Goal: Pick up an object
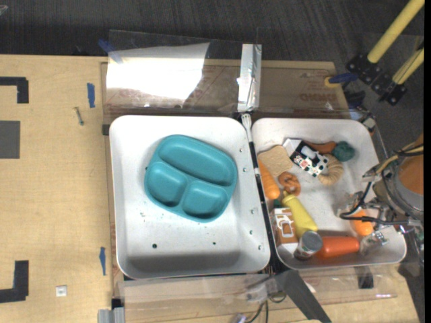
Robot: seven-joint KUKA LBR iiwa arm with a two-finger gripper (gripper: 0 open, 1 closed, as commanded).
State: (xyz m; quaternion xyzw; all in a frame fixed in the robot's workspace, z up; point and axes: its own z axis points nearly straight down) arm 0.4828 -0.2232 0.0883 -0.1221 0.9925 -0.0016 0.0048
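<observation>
Your gripper (377, 231) hangs low over the right bin (357, 128), near the orange bottle (337, 246) for picking; grip state is unclear.

A robotics lab: a plywood bench (47, 200) marked with black tape, two white bins (128, 247) fenced by clear acrylic panels (158, 79), dark carpet (202, 9) beyond.

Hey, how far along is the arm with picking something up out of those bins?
Done: nothing looks picked yet. The teal plate lies in the left bin, and the orange bottle, yellow bottle and other small items lie in the right bin. In hand: the arm sits at the right bin's right edge; its grasping end is too cluttered to read. Left: the grasp and the lift.
</observation>
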